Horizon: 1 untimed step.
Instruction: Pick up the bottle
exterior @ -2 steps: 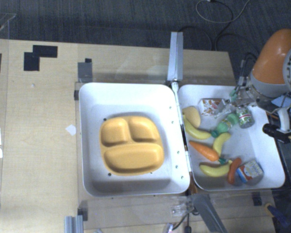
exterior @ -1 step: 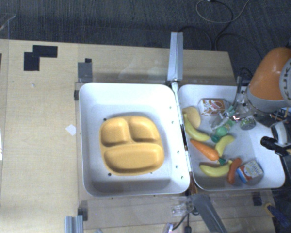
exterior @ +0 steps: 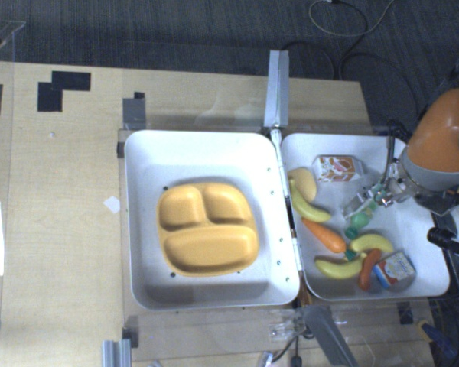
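From my remote station, I see two white bins side by side. The left bin holds a yellow divided tray. The right bin holds bananas, a carrot, a snack packet and a small carton. The bottle, clear with a green cap, lies tilted near the bin's middle. The gripper sits at the bottle's upper end; whether it is clamped I cannot tell.

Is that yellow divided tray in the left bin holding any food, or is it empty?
Empty. The yellow tray sits alone in the left bin, and its three compartments show only bare yellow surface. The food items all lie in the right bin.
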Each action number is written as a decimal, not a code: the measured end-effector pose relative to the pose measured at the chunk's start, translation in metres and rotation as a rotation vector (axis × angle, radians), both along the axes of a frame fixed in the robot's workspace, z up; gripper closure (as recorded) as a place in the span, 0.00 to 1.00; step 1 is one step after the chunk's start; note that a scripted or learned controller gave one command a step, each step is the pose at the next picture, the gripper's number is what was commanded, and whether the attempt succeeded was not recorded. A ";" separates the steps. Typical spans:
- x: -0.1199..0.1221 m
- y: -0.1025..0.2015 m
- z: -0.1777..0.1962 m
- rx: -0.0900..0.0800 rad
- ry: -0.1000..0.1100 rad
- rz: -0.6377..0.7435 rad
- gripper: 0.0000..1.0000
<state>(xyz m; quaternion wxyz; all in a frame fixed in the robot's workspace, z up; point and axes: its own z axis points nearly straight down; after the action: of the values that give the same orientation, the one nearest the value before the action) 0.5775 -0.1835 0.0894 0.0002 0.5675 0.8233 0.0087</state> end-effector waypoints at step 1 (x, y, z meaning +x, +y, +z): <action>0.003 -0.003 0.013 -0.008 -0.013 -0.002 1.00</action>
<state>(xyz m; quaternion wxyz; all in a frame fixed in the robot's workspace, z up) 0.5807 -0.1864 0.1026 0.0077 0.5684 0.8227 0.0090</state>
